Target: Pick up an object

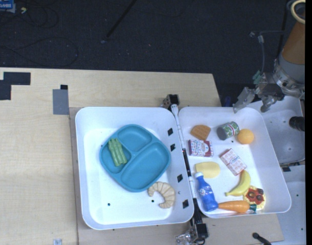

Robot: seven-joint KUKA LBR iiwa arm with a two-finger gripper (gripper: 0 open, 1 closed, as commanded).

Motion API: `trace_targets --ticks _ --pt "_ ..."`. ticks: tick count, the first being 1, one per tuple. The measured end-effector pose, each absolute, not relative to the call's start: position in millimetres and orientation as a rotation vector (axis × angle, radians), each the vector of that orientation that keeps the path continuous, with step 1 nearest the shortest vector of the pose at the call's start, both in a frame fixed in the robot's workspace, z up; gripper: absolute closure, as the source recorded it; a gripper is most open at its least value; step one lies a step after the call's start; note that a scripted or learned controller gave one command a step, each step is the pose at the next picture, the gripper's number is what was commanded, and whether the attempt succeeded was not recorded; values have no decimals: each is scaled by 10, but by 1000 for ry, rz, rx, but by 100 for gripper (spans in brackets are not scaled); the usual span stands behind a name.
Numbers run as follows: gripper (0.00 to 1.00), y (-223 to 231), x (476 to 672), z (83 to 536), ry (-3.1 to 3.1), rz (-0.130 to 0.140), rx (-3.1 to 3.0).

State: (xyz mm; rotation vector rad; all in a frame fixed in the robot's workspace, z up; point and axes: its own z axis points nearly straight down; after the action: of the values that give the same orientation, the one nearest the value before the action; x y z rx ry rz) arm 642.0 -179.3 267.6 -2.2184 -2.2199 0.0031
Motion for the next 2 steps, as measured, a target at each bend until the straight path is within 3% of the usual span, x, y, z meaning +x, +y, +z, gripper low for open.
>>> trace_targets --ticks 1,2 --pt "0 -1229 6465 1219 -2229 -5 -2225" --pt "0 -1176 6436 1097 -2221 3 -2220"
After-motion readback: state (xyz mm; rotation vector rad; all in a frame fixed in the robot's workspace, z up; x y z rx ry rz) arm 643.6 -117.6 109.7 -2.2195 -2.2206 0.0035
